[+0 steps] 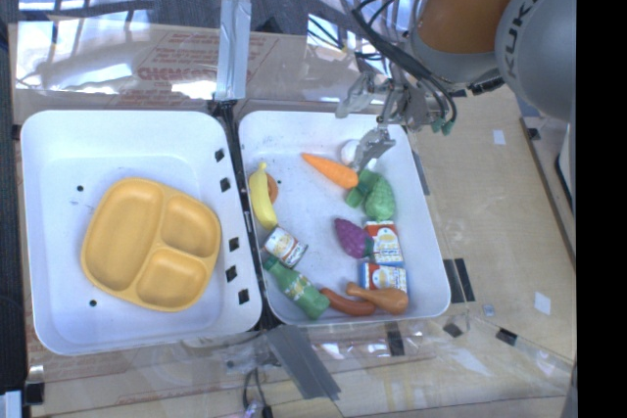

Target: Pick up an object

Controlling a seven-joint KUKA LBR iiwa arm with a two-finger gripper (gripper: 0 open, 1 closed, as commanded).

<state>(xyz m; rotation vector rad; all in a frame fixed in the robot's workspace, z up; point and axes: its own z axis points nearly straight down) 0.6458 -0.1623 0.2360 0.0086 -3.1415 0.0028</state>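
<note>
From my station I find the gripper (375, 144) hanging over the far part of the right bin (431, 240). I cannot tell whether it is spread or pressed together at this angle, and nothing shows pinched in it. The arm (529, 5) comes in from the far right.

Directly beneath the tool lie a small white ball (350, 151), the carrot (330, 170) and the green vegetable (376, 196), which touches the carrot's thick end. Nearer me sit a purple piece (350, 236), two small cartons (383, 256), a little can (284, 247), a green bottle (295, 287) and a drumstick-shaped piece (377, 300). A banana (261, 196) rests against the left wall. The left bin (49, 142) holds a yellow divided plate (149, 243).

My assessment: the carrot is the likely target. It appears to be a light, rigid plastic toy, smooth and tapered, so it may slide out towards the thin tip. I would close across the thicker orange body, short axis between the fingers. Crowding from the green vegetable is the main hazard.
</note>
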